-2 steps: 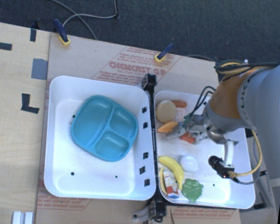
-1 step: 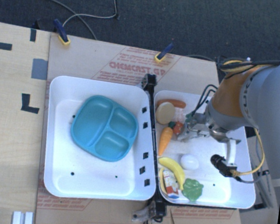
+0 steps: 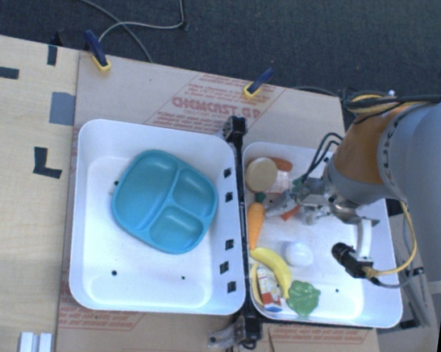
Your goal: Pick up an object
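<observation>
White plastic forms the two shallow bins lying side by side at the centre of the frame on a cardboard sheet. The left bin (image 3: 84,217) carries a blue divided plate (image 3: 165,201), set a little askew with its long axis running from upper left to lower right.

The right bin (image 3: 364,309) holds the small objects, grouped along its left wall. A carrot (image 3: 254,225) lies just beside that wall, its long axis nearly vertical in the frame, the thicker end toward the top. Above it sits a round tan object (image 3: 261,173). Below the carrot a banana (image 3: 274,266) runs diagonally from upper left to lower right, its curve bowed upward. A white egg-like object (image 3: 300,255) rests just right of the banana's upper end, and a green leafy toy (image 3: 303,297) lies at the lower end, beside a small printed packet (image 3: 267,291).

The grey arm with its orange band enters from the right edge, and the gripper (image 3: 298,204) hangs low over the upper half of the right bin, just right of the carrot's top. Whether the fingers are spread or closed cannot be told from this slant, and nothing is visibly between them.
</observation>
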`<act>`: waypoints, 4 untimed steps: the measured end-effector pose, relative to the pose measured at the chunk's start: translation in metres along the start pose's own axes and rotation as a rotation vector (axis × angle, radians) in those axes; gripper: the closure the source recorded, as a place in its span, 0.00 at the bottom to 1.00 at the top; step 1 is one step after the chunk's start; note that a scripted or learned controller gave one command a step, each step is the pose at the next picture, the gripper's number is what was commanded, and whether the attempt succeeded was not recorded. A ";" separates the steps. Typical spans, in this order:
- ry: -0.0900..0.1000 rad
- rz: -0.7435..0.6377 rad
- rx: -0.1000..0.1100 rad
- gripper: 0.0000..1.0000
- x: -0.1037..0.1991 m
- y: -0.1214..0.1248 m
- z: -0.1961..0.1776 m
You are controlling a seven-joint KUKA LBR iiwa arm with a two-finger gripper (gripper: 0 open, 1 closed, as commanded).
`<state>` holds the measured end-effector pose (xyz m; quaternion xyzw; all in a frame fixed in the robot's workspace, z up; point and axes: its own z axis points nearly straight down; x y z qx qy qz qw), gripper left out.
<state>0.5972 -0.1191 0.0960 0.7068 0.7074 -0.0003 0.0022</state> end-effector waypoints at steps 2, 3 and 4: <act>0.005 -0.004 0.015 0.00 0.001 0.070 0.011; 0.002 -0.001 0.000 0.00 -0.001 0.030 0.010; 0.000 -0.001 -0.001 1.00 -0.001 0.030 -0.001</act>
